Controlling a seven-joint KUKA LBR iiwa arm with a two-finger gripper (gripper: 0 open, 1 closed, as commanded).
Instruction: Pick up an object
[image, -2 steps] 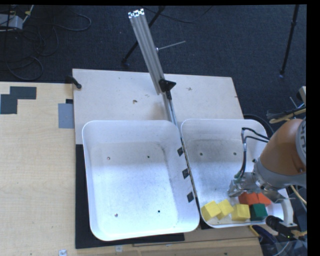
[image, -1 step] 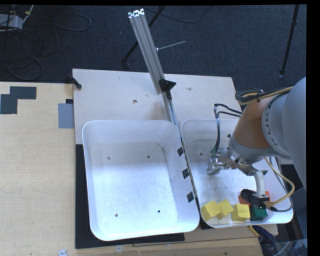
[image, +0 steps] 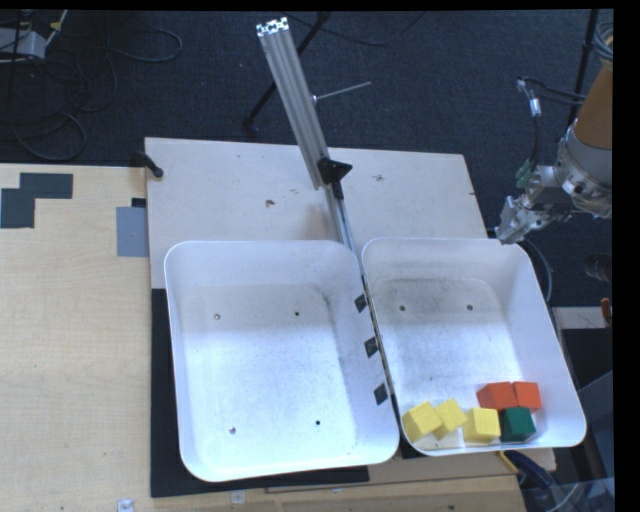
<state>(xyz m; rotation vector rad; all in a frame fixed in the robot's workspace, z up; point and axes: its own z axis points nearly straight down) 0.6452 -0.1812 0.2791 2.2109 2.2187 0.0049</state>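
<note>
1. Gripper sits beyond the right bin's far right corner; arm cropped, jaw state cannot be told.
2. Right bin's near corner: three yellow blocks, apparently two orange blocks, one green block.

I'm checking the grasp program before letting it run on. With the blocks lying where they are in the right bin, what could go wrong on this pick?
1. The blocks are huddled touching each other, so the fingers may not fit around one, or may drag a neighbour.
2. They lie against the near wall of the right bin, which could block a finger.
3. The gripper hangs outside the bin's far corner, so it must clear the rim.
</note>
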